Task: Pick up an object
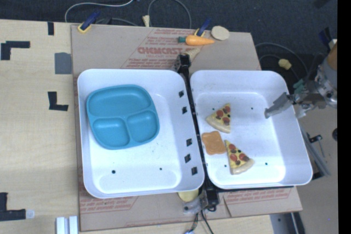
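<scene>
**Gripper at bin edge, nothing lifted yet**

Gripper (282, 106) hangs at the right rim of the right bin (274, 175), reaching in from the arm at that side. Whether it is apart or together I cannot tell from where it stands; nothing is seen held.

Progress: in my judgement the pick is not yet made. All items lie on the bin floor, well apart from the gripper.

Items in the right bin: an upper pizza slice (220, 117), a toast piece (213, 143) just below it, and a lower pizza slice (237, 157) touching or nearly touching the toast. All lie flat, toppings up.

Left bin (131, 178) carries a blue divided plate (123, 116). A toy carrot (197, 40) lies on the counter behind the bins.
</scene>
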Controlling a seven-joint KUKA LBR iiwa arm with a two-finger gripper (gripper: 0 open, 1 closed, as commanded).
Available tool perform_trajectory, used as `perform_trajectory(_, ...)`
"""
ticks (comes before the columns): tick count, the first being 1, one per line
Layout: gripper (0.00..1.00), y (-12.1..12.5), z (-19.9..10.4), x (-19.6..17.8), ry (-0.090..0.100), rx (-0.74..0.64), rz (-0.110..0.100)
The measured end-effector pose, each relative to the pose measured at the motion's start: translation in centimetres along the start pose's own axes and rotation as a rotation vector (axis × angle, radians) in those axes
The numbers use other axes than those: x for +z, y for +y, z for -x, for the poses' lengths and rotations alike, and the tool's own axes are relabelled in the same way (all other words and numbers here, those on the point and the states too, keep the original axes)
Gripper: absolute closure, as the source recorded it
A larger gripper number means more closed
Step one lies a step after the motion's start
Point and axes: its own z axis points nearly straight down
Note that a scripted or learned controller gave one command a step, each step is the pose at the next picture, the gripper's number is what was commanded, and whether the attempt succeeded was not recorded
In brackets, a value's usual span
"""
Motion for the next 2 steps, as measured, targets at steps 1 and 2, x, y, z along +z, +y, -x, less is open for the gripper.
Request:
perform_trajectory(1,0.0,2.5,-6.4,11.7,0.005,-0.006,-0.009)
perform_trajectory(2,0.0,7.9,-10.5,17.5,-0.002,-0.005,0.003)
